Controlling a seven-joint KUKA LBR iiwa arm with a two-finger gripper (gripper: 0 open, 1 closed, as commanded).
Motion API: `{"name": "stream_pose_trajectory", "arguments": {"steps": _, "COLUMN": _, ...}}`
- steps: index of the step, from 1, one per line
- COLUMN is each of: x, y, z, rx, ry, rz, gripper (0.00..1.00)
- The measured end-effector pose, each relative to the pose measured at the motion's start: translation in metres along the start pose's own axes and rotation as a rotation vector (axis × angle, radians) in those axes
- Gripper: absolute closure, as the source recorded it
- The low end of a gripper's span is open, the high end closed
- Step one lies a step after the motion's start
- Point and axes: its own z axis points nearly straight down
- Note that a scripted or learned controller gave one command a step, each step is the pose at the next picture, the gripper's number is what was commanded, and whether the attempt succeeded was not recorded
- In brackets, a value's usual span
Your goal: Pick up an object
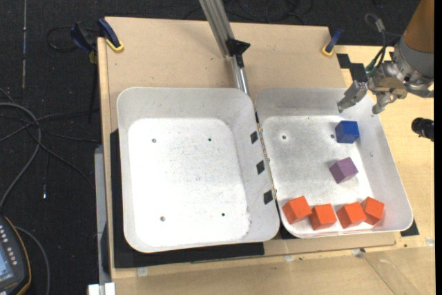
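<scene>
The blue cube (347,132) lies on the floor of the right bin (304,117), just below and slightly left of the gripper (365,99), and nothing touches it. The gripper hangs above the bin's far right corner with its two fingers spread apart and nothing between them. By my judgement no pick is made yet: descent, closure and lift all remain. Further from the tool sit the purple cube (343,169) and four orange cubes (335,212) along the near wall.

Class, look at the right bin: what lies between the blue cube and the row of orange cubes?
The purple cube lies between the blue cube and the orange cubes, seen in the camera view.
</scene>
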Motion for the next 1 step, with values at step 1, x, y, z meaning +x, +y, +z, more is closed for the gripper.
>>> {"name": "stream_pose_trajectory", "arguments": {"steps": 1, "x": 0.0715, "y": 0.0186, "z": -0.0582, "rx": -0.009, "ry": 0.002, "rz": -0.007, "gripper": 0.00}}
